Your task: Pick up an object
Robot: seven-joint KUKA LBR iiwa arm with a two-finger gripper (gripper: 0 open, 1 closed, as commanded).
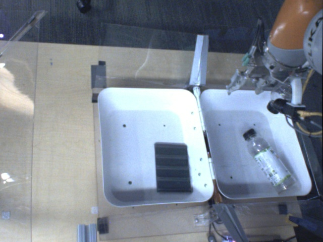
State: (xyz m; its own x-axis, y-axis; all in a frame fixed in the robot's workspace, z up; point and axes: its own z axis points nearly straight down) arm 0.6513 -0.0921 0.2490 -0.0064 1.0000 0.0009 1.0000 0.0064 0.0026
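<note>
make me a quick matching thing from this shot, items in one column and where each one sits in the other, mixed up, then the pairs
Items:
1. black ridged block
2. clear plastic bottle
3. gripper
4. orange band

Places:
A. lying in the right bin
B. top right corner of the view, on the arm
C. over the far rim of the right bin
D. near side of the left bin

Pairs: 1-D, 2-A, 3-C, 4-B
</note>
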